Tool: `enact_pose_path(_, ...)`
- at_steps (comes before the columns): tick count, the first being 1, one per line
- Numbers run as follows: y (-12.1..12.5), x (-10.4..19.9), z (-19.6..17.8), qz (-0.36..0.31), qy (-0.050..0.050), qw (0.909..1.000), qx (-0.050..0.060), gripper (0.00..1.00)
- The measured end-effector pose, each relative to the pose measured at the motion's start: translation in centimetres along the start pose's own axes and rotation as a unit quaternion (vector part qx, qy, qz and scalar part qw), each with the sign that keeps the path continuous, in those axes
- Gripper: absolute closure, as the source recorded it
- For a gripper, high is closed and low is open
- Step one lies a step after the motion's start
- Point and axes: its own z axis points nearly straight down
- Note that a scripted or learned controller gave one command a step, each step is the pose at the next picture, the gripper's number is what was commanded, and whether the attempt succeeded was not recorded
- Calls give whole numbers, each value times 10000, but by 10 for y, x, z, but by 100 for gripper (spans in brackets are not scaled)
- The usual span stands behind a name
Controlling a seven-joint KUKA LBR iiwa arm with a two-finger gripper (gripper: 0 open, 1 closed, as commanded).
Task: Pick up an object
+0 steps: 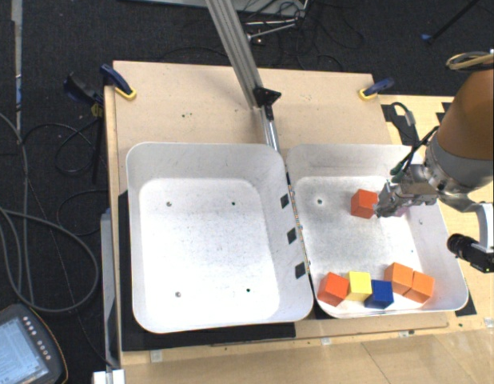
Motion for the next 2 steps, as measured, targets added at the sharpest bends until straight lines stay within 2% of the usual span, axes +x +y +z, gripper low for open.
enact_pose_path(1,1,0,-16,-3,6,10000,21,100)
enact_pose_path(2,29,47,-4,-28,14,10000,31,100)
